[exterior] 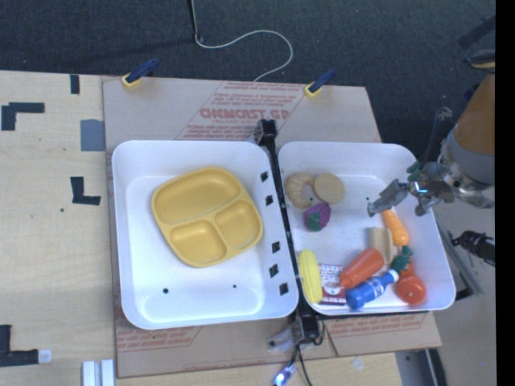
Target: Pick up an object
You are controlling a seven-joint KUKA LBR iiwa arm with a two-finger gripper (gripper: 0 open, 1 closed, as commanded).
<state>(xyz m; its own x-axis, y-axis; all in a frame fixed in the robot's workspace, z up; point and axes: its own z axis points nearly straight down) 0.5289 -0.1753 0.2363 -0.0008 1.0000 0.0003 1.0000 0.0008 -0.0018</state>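
Two white bins are sitting side by side on a brown board. The left bin (pixel 133 296) is holding a yellow tray (pixel 208 214) with three parts, lying flat in the middle.

The right bin (pixel 354 153) is holding the toys. A tan shell (pixel 300 190) and a round tan cookie (pixel 328 188) are lying next to each other at the far left of that bin. A purple and green toy (pixel 317 215) is sitting just near of them. A yellow corn cob (pixel 309 275) is lying along the near left wall. Next to it a small red and white packet (pixel 331 279) is lying flat. A big orange carrot (pixel 362 267) is leaning over the packet. A blue bottle (pixel 370 290) with a white cap is lying just near of the big carrot. A red tomato (pixel 410 289) is sitting at the near right corner. A tan block (pixel 379 243) is standing beside the big carrot.

The arm is reaching in from the right. The gripper (pixel 404 201) is hanging over the right side of the right bin with its two fingers spread apart. It is grasping nothing. A small orange carrot (pixel 396 227) is lying right under the gripper, just near of its fingers, and it is touching the tan block.

A white cable (pixel 241 40) is curling on the dark floor far behind the bins.
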